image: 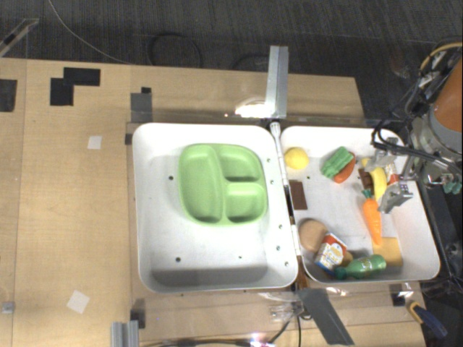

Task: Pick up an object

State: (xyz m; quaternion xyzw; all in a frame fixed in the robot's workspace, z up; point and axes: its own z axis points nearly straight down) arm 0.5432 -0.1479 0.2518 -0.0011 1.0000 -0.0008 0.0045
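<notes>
Two Bins, One Crowded With Toy Food

Two white bins sat side by side. The left bin [155, 194] held a green divided plate [221, 183]. The right bin [427, 251] held a lemon [296, 157] by the divider, a green-and-orange vegetable [338, 163], a banana [378, 183], a carrot [372, 221], a brown potato [312, 233], a small carton [331, 254] and a green bottle [365, 266].

The arm was cut off at the frame's edge, and cables cluttered its wrist. The gripper [394, 194] hung beside the banana, just above the carrot's top; whether its fingers were spread or pressed together could not be told.
</notes>
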